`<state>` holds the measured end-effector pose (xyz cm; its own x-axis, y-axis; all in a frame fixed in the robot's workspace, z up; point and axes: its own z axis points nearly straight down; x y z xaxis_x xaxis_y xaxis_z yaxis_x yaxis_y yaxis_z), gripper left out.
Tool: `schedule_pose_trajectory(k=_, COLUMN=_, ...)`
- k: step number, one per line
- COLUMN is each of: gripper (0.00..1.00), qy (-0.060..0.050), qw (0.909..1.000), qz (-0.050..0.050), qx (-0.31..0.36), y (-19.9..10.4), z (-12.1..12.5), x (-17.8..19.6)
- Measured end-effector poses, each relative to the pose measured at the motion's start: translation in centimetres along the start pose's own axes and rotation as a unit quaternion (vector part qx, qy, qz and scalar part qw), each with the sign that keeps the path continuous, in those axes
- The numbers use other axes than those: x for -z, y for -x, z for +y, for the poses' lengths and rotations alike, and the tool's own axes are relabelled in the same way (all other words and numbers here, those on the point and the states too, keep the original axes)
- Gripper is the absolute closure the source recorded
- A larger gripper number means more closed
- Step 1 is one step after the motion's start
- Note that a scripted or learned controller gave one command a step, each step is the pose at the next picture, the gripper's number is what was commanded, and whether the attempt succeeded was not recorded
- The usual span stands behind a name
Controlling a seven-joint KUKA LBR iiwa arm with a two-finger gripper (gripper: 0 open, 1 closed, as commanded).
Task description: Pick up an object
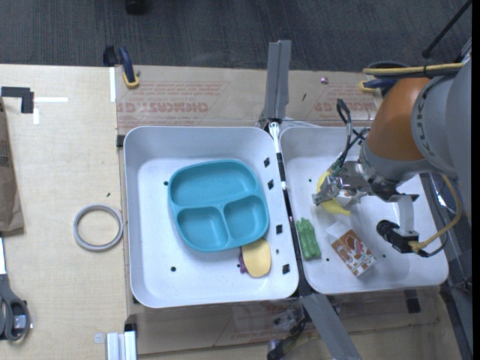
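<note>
Step in hand, as judged: closing on a pick in the right bin [420, 276]. To do it well, the gripper [332, 191] should settle straight down over the yellow object [335, 205], centre it between the fingers before closing, and lift vertically, clear of the bin wall at frame centre. The object looks curved and smooth, possibly a toy banana; a glancing grip could let it squirt out sideways.

Gripper sits low in the upper-left part of the right bin, right of frame centre. The metal fingers merge with the clutter beneath; whether they stand apart or together cannot be told, and no object is seen between them.

Yellow object lies directly under and just below the gripper in the frame, partly hidden by it; contact cannot be confirmed.

Other candidates in the same bin: green object [307, 239] lower left, near the dividing wall; small printed packet [352, 252] lower centre. Both apart from the gripper.

Left bin [142, 223]: blue divided tray [217, 205], pale yellow piece [256, 259] touching its lower edge.
</note>
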<state>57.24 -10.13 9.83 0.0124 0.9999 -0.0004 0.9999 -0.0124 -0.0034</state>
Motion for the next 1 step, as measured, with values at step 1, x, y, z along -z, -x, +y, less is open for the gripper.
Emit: schedule_pose_trajectory(k=1, gripper=1.00, qy=0.000, qw=0.9990, qz=-0.001, qx=0.045, y=-3.98, z=6.52, x=9.12)
